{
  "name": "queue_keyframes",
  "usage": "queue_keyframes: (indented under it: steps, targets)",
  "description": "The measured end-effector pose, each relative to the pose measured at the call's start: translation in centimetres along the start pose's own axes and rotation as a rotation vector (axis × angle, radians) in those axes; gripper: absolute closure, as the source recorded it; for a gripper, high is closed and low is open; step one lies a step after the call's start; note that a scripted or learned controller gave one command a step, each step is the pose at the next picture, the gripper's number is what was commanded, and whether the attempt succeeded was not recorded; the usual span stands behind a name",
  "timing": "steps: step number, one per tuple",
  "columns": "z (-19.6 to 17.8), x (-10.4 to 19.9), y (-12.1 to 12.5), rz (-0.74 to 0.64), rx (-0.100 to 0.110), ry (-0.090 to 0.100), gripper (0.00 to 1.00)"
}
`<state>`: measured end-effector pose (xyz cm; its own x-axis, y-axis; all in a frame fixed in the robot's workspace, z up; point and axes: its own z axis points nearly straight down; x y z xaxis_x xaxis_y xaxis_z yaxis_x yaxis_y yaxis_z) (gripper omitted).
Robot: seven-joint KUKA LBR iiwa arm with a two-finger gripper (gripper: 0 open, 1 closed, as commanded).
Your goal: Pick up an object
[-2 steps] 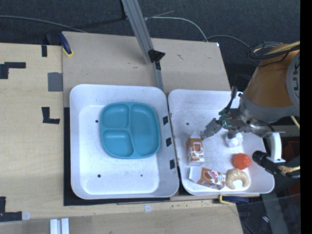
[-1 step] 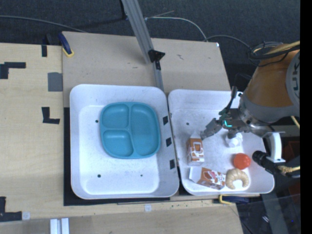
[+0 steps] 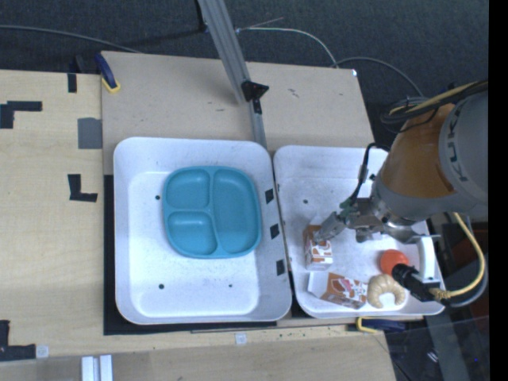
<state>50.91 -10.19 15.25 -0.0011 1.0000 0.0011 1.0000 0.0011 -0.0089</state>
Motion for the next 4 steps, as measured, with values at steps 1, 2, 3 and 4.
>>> queue_keyframes:
  steps: [1,2,3,4]
  targets:
    - [5.9,-0.6,-0.3,0.000,-0.001,0.002,0.00]
    - [6.3,-0.6,-0.4,0.001,-0.007,-0.001,0.00]
    - [5.4,-0.5,-0.4,0.000,-0.005,0.000,1.00]
    - [-0.5,-0.2,0.4,-0.001,-0.012,-0.002,1.00]
